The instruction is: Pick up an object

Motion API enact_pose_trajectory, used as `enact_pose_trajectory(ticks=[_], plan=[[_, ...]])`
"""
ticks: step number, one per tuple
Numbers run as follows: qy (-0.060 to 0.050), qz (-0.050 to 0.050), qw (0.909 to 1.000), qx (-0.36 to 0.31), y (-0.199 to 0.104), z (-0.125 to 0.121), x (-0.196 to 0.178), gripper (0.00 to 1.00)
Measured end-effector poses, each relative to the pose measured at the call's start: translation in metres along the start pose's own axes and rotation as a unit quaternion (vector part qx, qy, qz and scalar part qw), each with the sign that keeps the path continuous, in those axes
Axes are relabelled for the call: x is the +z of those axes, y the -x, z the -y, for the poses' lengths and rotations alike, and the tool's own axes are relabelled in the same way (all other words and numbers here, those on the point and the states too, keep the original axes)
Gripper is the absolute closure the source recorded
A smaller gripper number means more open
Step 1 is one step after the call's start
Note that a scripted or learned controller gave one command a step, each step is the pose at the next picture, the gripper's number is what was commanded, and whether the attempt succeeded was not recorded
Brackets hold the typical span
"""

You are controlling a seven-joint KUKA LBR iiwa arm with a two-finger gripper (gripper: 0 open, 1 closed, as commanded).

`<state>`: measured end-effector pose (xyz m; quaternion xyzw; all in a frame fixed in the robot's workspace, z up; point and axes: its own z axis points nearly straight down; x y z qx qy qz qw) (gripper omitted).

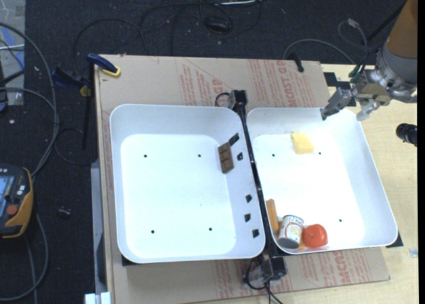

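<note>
Two bins: shallow, white, side by side on the surface [199,74], which is covered with a cardboard sheet.
Left bin [133,120]: holds one dark brown block [226,158], lying near the right wall, upper half.
Right bin [372,163]: holds four items.
Yellow block [303,143]: upper middle of the right bin, apart from the other items.
Orange stick [271,214]: along the left wall, lower part of the right bin.
Small can [290,229]: lower left corner of the right bin, just beside the orange stick.
Red ball [315,235]: touching the small can on its right.
Claw [345,109]: over the upper right edge of the right bin, fingers spread apart, nothing between them.
Arm [402,44]: enters from the right, orange band above the wrist.
</note>
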<state>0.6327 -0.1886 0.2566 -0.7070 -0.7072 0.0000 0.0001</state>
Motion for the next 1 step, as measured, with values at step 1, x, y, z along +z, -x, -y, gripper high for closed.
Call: enact_pose_trajectory(ticks=[1], plan=[[-0.002, 0.0, 1.0, 0.0, 0.0086, -0.006, 0.0445, 0.0]])
